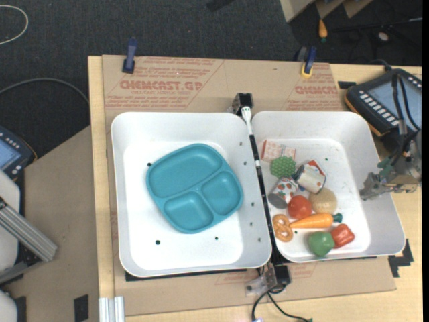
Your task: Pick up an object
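The gripper (375, 188) is seen at the right edge of the frame, over the right rim of the right bin (355, 133). Whether it is wide or narrow cannot be told at this size; nothing is seen held in it.

The candidate objects are crowded in the lower middle of the right bin: a green studded piece (283, 166), a small carton (310, 177), a red tomato (299, 206), a beige round item (324, 200), a carrot (312, 221), a pretzel (282, 228), a green pepper (320, 243) and a red pepper (342, 235). Most are touching or just beside one another.

Probable faults from this state:

- A neighbour may be struck or dragged along, because little free space is left around any one item.
- Round items such as the tomato may be squeezed out sideways if the grasp is placed off centre.
- The carrot may be pivoted if it is gripped near one end.
- The pretzel lies flat near the bin wall, so a grasp there is judged likely to be blocked by the wall.
- The bin rim may be caught during entry, as the gripper stands directly above it.

The left bin (134, 247) carries a teal divided plate (194, 188), well apart from the gripper.
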Controlling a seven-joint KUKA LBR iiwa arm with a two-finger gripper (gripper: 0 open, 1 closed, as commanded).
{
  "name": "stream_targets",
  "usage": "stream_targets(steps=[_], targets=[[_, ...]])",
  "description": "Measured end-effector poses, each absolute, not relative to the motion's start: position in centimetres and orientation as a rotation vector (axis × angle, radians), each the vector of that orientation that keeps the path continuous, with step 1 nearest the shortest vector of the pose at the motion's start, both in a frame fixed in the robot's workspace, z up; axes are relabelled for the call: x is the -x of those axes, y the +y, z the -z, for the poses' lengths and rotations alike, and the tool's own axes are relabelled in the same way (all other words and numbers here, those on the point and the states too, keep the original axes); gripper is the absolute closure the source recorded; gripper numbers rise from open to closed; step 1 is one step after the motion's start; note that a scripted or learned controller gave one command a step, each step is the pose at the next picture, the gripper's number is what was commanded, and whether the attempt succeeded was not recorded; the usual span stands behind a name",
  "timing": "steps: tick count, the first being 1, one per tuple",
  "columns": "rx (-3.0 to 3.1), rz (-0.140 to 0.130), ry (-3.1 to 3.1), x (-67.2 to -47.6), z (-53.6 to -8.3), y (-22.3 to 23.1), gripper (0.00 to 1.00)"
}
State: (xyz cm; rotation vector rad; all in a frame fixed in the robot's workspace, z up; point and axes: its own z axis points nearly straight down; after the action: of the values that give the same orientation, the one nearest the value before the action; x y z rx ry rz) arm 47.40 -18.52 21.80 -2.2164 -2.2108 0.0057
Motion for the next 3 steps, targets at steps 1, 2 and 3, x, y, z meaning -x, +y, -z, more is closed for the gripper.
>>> stream_targets(steps=[1, 2, 3], targets=[[2.223, 0.003, -2.231, -58.0, -20.7, -22.5, 1.00], [2.222, -0.001, -2.215, -49.1, -26.5, -20.9, 1.00], [2.218, -0.001, -2.223, -54.3, -19.2, -22.4, 1.00]])
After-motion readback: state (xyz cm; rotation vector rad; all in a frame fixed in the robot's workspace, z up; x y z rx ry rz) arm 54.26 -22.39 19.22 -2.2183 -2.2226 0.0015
